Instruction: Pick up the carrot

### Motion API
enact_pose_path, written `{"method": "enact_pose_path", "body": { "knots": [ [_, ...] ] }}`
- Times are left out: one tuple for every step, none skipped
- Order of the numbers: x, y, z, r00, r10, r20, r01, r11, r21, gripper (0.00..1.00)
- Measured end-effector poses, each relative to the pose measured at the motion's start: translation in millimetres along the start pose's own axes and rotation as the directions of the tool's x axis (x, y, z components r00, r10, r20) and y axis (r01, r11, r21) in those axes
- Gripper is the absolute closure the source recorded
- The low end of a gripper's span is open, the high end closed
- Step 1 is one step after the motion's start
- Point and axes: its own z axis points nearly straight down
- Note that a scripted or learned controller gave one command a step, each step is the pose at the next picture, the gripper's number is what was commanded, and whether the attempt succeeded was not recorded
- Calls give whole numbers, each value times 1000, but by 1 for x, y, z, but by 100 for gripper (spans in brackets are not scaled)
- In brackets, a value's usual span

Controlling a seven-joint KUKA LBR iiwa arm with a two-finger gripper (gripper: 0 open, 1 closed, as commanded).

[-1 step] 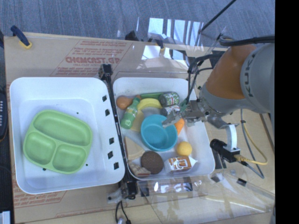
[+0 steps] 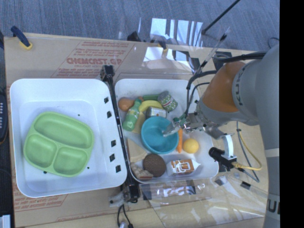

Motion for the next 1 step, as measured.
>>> {"method": "enact_pose_path", "body": {
  "knots": [
    [1,0,-9,1000,-11,-3,11,1000,6,100]
  ]
}}
